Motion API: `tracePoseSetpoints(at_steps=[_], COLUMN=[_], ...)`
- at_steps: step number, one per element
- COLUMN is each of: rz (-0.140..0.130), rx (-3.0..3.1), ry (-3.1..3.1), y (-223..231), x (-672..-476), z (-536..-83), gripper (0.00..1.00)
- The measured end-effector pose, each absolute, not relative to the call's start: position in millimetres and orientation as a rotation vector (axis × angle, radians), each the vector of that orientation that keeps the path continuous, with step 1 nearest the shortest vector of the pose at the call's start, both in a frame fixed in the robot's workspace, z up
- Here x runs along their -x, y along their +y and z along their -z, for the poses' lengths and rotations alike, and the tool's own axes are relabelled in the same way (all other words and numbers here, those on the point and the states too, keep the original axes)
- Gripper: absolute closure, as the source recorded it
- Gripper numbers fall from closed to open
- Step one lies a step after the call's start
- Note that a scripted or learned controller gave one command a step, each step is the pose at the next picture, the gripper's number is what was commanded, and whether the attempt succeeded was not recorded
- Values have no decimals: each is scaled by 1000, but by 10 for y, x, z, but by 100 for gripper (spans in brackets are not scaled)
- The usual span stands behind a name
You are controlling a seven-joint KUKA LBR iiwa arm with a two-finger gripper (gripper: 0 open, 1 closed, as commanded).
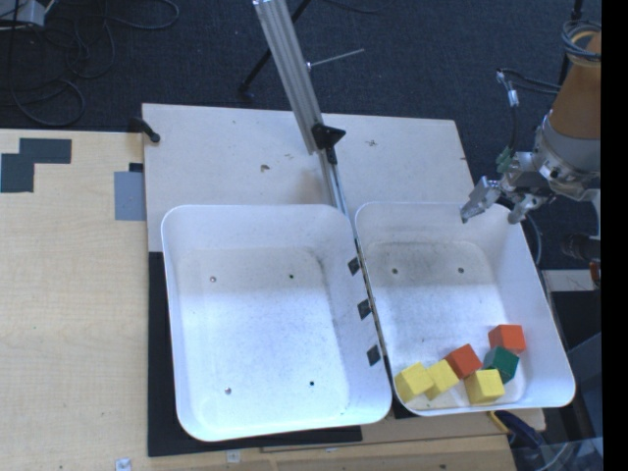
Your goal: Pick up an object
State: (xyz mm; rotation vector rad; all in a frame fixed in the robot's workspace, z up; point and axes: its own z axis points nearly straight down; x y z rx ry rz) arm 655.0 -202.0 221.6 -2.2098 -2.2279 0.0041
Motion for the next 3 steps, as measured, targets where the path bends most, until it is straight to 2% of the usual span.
tracePoseSetpoints(at_steps=[1, 2, 3], rz=[0, -6, -1], rx=[2210, 2211, 2224], ry=[-2225, -2218, -2221], y=[-1011, -494, -813], x=[-6622, -5995, -6166], z=[-2056, -1890, -2174], gripper=[0, 0, 0])
